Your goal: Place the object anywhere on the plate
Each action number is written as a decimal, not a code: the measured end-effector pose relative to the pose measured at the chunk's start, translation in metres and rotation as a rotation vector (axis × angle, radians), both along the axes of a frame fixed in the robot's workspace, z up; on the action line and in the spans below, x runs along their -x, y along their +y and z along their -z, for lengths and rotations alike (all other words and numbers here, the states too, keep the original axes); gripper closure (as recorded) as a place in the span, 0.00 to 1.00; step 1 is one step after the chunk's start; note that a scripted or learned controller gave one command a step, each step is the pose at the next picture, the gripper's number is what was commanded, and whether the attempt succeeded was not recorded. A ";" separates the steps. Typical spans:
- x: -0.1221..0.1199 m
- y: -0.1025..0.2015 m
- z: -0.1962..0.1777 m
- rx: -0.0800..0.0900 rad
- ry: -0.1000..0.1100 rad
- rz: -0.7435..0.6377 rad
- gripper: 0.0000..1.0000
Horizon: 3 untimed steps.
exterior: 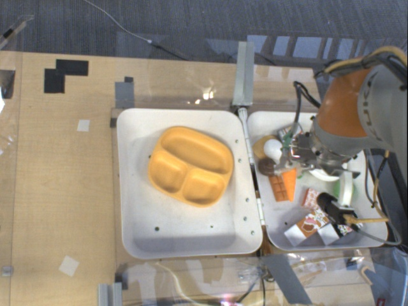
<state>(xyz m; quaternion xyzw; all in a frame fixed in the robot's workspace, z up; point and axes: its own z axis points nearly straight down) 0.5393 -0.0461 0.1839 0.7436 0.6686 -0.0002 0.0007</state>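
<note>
The yellow three-compartment plate (pixel 190 165) sits alone in the left bin (pixel 134 234), slightly tilted. The loose objects lie in the right bin (pixel 376 238): a white egg-shaped piece (pixel 272 149), an orange wedge (pixel 288 182), a brown block (pixel 278 187) and small printed packets (pixel 313 220). The gripper (pixel 299 153) hangs over that clutter, near the egg-shaped piece. Finger spacing cannot be determined; no object is visibly held.
</note>
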 end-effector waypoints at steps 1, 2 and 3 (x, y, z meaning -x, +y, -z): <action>-0.034 0.075 0.000 -0.004 -0.002 0.019 1.00; -0.034 0.072 -0.001 -0.001 -0.002 0.023 0.00; -0.036 0.072 -0.012 -0.001 -0.006 0.014 1.00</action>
